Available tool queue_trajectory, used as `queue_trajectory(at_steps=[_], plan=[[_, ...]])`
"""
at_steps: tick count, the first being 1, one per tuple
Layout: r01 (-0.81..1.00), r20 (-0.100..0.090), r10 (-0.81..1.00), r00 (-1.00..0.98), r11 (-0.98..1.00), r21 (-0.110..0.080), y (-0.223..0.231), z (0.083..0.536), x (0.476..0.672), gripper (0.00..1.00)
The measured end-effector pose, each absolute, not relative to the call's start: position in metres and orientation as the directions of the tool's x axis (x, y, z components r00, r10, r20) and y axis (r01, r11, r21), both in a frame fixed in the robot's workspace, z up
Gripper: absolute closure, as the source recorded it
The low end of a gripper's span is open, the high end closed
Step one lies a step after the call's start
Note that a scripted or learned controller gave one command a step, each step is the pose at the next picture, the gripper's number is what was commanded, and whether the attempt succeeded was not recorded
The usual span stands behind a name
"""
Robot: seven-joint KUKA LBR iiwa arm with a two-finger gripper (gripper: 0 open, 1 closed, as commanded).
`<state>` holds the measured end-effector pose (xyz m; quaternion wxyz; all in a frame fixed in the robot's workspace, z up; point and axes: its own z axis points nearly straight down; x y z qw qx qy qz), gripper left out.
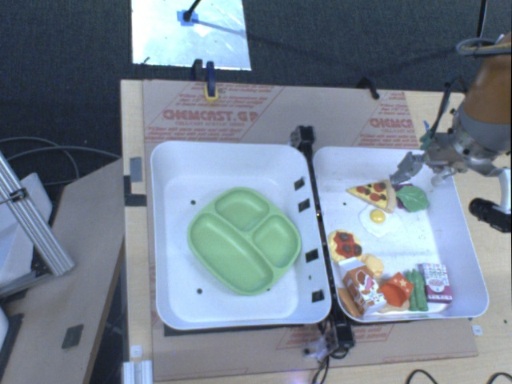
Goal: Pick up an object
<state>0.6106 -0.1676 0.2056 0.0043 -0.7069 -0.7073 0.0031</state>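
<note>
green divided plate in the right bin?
No. The green divided plate lies in the left bin; the right bin holds the toy food, such as the pizza slice.

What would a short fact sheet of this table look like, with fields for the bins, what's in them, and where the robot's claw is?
left bin: holds a green divided plate
right bin: holds toy food
toy food at the far end: pizza slice, green leafy piece, fried egg
toy food at the near end: round pizza, red and white packet, small carton
arm: reaches in from the right
gripper: over the far end of the right bin, just above the green leafy piece
grasp: nothing seen between the fingers
</note>
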Motion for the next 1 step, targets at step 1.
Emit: queue_trajectory(at_steps=[1], plan=[[1.000,0.000,1.000,-0.003,0.003,0.001,-0.1673,0.2128,0.6134,0.00]])
